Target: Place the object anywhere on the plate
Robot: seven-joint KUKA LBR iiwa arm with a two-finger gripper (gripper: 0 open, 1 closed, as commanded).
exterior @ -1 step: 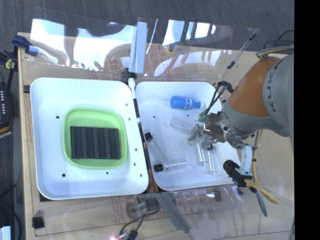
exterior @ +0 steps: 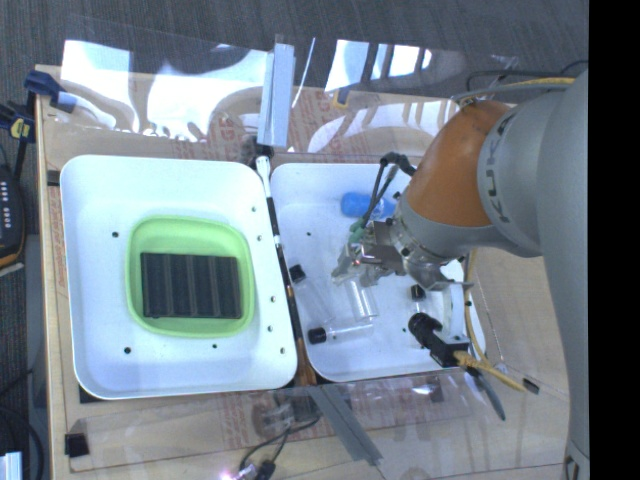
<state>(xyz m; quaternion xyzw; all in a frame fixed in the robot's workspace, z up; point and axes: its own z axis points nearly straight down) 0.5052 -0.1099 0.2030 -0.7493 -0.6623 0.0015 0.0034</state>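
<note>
— Green plate, with a dark ribbed insert, sits in the middle of the left bin. Nothing rests on it that I can see, so the placing is not done.

— Where's the object, then?

— Over in the right bin. A clear tube with a black cap lies toward six o'clock, and a blue piece sits near twelve o'clock. Which of them is meant, I can't tell.

— And the arm?

— Its metal fingers hang at the middle of the right bin, just above the clear tube, with the blue piece at their twelve o'clock. Whether they're spread or closed, or have hold of anything, I cannot tell; the wrist crowds them.

— So what's left?

— By my reckoning nearly everything: a sure grip, the carry toward nine o'clock across the divider, and the release over the plate.
</note>
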